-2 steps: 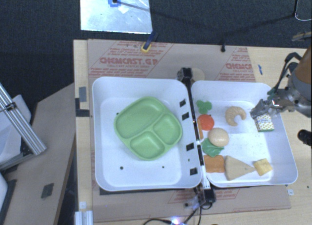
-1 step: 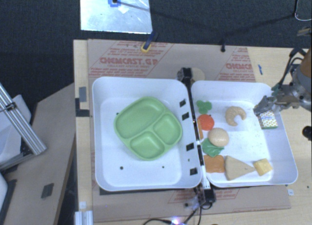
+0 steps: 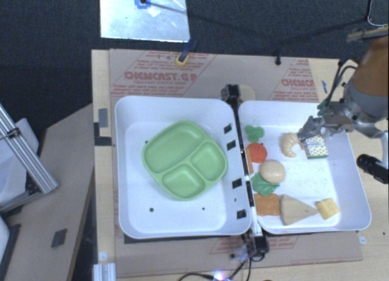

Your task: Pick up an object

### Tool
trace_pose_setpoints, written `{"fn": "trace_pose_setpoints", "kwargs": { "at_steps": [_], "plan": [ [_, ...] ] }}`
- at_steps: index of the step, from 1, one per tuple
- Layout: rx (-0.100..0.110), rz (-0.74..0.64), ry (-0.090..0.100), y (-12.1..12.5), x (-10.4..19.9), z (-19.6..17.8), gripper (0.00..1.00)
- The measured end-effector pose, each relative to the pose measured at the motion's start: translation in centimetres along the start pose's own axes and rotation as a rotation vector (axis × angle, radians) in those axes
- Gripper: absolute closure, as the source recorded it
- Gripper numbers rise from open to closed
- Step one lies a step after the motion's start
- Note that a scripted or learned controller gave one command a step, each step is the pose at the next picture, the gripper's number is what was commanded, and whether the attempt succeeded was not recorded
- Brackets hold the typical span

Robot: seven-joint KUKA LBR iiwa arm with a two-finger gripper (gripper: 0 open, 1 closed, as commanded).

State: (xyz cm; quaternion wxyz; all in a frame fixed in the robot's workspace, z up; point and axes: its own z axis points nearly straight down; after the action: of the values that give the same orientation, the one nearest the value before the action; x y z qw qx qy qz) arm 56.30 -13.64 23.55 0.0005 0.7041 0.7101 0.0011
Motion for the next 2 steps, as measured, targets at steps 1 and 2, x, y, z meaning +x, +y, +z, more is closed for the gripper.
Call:
{"fn": "trace_pose_setpoints", "kwargs": {
  "at_steps": [1, 2],
  "plan": [
    [0.000, 0.000, 0.000, 0.7, 5.2, -0.4, 1.00],
    [0.001, 0.003, -0.001, 0.2, 10.2, 1.9, 1.00]
  ]
}}
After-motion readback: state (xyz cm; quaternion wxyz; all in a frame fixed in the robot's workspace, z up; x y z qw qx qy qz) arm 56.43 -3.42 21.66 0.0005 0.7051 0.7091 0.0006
